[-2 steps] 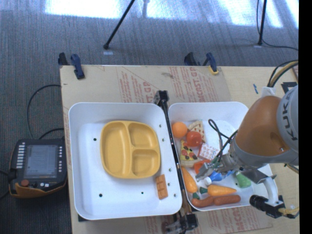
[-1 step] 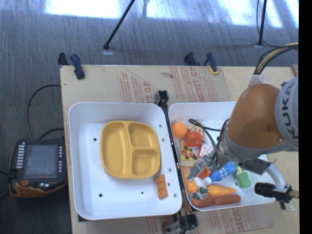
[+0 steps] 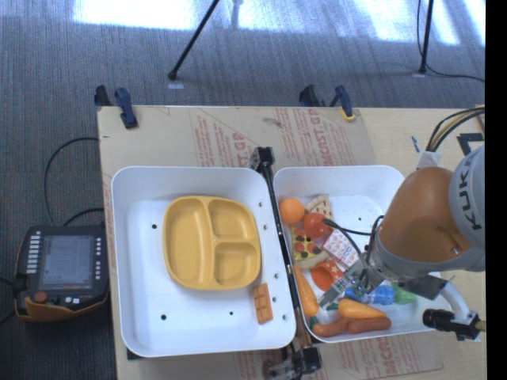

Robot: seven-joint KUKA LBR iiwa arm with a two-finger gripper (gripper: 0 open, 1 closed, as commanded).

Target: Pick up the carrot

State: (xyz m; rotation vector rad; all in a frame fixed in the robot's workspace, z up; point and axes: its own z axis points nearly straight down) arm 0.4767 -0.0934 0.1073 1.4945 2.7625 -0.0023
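- Hovering low in right bin, hand (image 3: pixel 342 285) sits among toys; can't tell if apart or together.
- Carrot (image 3: pixel 306 293) lies by left wall, near hand.
- Risk: crowded pile, so may grab sausage (image 3: pixel 353 325) or 2nd carrot (image 3: pixel 361 308) instead.

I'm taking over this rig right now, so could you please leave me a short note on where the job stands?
Tool: low in the right bin, over the toy pile; open or shut can't be told.
Carrots: one along that bin's left wall, another near its front, just below the tool. Neither is seen between the tool's tips.
Left bin: yellow tray, small brown block.
Done: arm is down in the bin.
Left: grip a carrot and lift it.
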